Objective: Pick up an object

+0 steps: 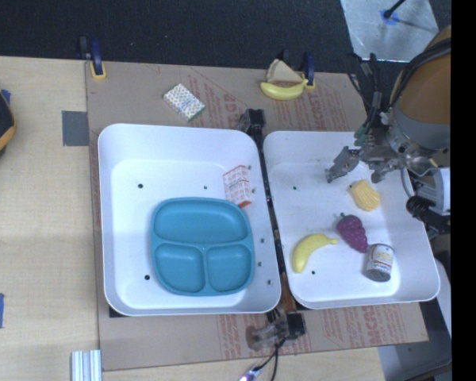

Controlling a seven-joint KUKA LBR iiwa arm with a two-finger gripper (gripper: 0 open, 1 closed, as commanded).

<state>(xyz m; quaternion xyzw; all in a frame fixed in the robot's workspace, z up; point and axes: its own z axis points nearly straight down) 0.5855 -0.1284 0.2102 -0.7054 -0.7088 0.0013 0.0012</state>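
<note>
Broadly, two shallow white plastic bins are sitting side by side on the brown cardboard sheet (143,105), sharing a middle seam, and this is likely keeping graspable things corralled within the arm's reach. The left white bin (123,153) is holding a large teal three-compartment plastic tray (201,244), which is taking up most of its floor toward the near side, with a small red-and-white paper packet (237,185) lying just beyond the tray's far right corner, near the seam wall. The right white bin (301,153) is holding the smaller items, clustered toward its right and near side, leaving its far-left floor bare for an approach. Reaching in from the right, the grey arm (428,94) is hanging its two-finger gripper (357,165) over the far part of that bin, jaws spread wide and pinching nothing. A yellow toy banana (311,249) is lying alone with bare floor round it, probably the easiest pick. A purple bunch of toy grapes (351,231) is lying near a small silver tin can (378,262), which is crowding the right wall. Closest to the gripper, a small pale-yellow rounded toy (366,195) is lying just beside the fingers, apart from them.
</note>
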